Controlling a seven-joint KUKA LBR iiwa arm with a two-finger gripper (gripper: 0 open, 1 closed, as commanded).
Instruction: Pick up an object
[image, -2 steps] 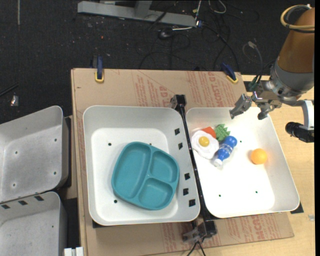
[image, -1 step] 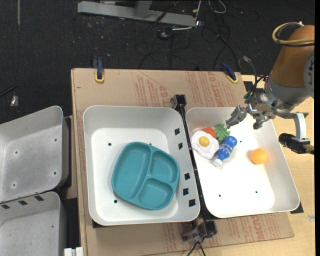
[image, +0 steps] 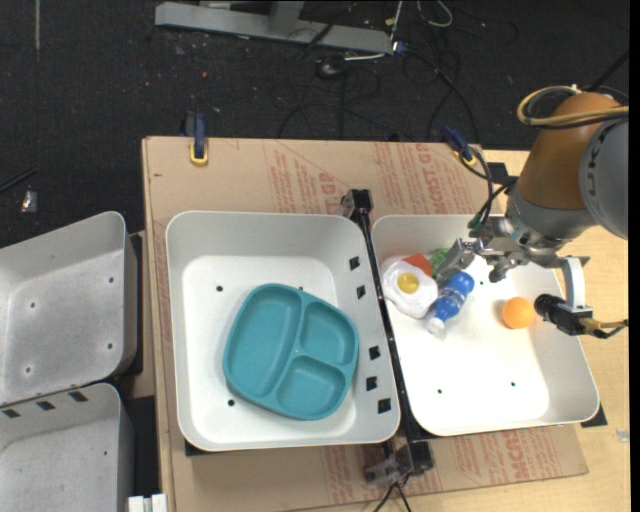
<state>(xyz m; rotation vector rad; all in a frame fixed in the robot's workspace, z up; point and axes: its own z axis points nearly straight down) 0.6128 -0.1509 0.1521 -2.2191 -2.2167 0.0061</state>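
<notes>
Hovering over the upper part of the right bin (image: 560, 400), gripper (image: 478, 258) of the grey arm, wrist mechanism dark and cluttered against the white floor; whether the fingers stand open or closed cannot be told from this slanted overhead view, and no object visibly between them. Just below and left of the gripper, a small bottle (image: 449, 298) with a blue body and white end, lying tilted on the bin floor. Beside it to the left, touching or nearly so, a white toy fried egg (image: 408, 288) with a yellow centre, and above that a small orange-red piece (image: 419, 264), partly hidden. Farther right, apart from the bottle, an orange ball (image: 517, 313) resting on the floor of the same bin, close to a dark part of the arm's fittings. In the left bin (image: 190, 300), a teal divided plate (image: 290, 351) with three compartments, lying flat near the middle. Beneath both bins, a brown board (image: 280, 175) with blue clamps at its far edge.
</notes>
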